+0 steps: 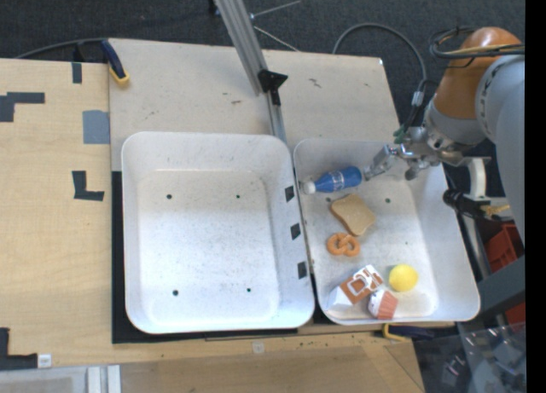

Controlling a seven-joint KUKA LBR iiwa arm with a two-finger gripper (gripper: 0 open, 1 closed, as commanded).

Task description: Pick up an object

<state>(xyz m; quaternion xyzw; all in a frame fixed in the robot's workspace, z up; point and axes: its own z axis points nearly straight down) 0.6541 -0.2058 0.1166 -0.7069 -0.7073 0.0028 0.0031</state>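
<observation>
White right bin (456, 293), near to far: carton (362, 285), yellow ball (403, 277), pretzel (343, 245), bread (353, 214), blue bottle (336, 181). Gripper (381, 163) at bottle's 2 o'clock end; grip state cannot be told.

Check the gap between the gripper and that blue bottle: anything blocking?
Nothing visible. The gripper sits right at the blue bottle's near end in the right bin; the bread slice lies below, apart.

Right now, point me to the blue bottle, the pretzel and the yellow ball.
blue bottle (338, 181), camera view, middle of its blue body.
pretzel (344, 245), camera view, centre of the orange twist.
yellow ball (403, 278), camera view, middle of its top surface.
</observation>
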